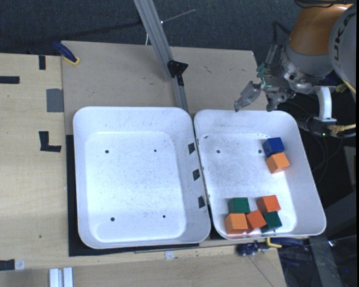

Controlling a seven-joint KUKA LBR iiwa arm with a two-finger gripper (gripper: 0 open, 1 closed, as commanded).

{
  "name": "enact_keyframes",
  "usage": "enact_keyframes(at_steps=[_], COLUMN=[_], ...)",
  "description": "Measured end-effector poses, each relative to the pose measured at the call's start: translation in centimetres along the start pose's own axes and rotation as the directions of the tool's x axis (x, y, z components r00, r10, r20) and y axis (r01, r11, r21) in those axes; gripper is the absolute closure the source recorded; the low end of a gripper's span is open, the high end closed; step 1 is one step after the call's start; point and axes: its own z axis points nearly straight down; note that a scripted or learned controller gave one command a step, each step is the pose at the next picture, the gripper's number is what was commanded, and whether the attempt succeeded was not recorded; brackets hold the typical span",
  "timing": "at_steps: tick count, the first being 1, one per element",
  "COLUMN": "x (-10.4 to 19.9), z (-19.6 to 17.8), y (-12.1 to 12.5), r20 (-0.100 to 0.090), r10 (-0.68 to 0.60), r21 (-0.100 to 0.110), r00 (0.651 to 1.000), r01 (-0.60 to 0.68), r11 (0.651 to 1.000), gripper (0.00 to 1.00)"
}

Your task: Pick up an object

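Hovering at the upper right of the frame, my pincer [258, 98] hangs just past the far rim of the right bin [245, 119], with two fingers spread apart and nothing between them. One fingertip [244, 99] points down toward the left, the other sits closer to my wrist. My arm [317, 34] comes in from the top right corner, orange band showing.

Down in the right bin, the blocks lie in two groups. A blue block [273, 145] sits against the right wall with an orange block [278, 162] touching it just below. Well apart from those, at the bin's lower edge, a cluster: a green block [239, 205], a second orange one [268, 203], a third [236, 222], a fourth [255, 219] and a dark green one [273, 220], all packed together.

Beside it, the left bin [84, 160] fills the middle of the frame.
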Motion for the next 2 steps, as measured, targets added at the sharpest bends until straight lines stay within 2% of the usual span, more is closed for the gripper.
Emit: enact_keyframes(at_steps=[1,2], x=[0.0,-0.1], z=[0.0,6.1], y=[0.0,0.7], r20=[0.0,0.001], r10=[0.0,0.001], r21=[0.0,0.005], r00=[1.0,1.0], r01=[0.0,-0.001], r11=[1.0,1.0], gripper=[0.0,0.0])
